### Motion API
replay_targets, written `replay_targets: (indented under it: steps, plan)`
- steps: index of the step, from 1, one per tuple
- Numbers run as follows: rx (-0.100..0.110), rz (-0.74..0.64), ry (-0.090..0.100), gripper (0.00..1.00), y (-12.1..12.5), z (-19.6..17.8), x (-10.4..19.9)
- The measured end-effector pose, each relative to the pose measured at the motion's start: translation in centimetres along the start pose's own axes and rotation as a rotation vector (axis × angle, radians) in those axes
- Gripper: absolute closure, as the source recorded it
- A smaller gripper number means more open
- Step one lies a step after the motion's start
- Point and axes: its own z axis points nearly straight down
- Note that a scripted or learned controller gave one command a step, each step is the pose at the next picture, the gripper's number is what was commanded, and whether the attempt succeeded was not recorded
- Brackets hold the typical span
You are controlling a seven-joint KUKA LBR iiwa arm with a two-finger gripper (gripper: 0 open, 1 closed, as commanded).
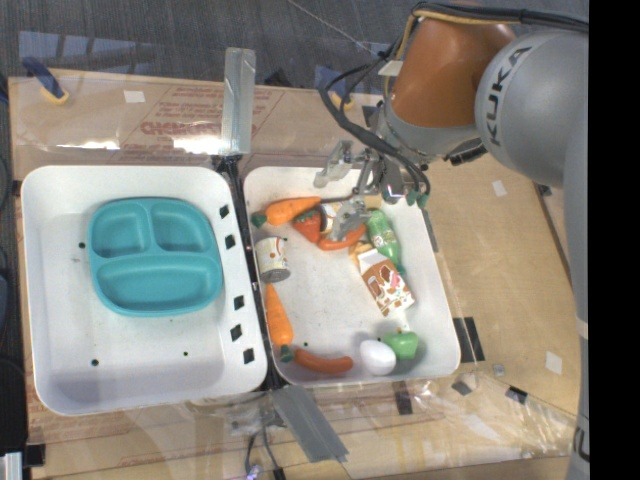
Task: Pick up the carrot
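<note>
An orange carrot [290, 210] with a green tip lies at the far left of the right bin [440, 308], pointing toward the bin's middle. A second, smaller carrot [277, 314] lies along that bin's left wall, lower down. My gripper [350, 200] hangs over the bin's far side, just right of the upper carrot and above a red vegetable [316, 228] that touches the carrot's thick end. The wrist hides part of what lies under it.
The right bin also holds a small can [272, 258], a green bottle [383, 236], a printed packet [386, 284], a red chili [320, 362], a white egg [377, 356] and a green piece [404, 344]. A teal divided plate [155, 253] sits in the left bin [50, 368].
</note>
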Motion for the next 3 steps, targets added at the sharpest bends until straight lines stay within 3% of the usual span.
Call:
replay_targets:
  steps: [1, 2, 3]
  plan:
    - [0.004, -0.027, 0.006, 0.00, 2.4, 12.5, -2.3]
    - [-0.002, -0.206, 0.001, 0.00, 2.9, 12.5, 1.3]
    - [0.003, -0.212, -0.001, 1.00, 2.8, 11.4, 1.2]
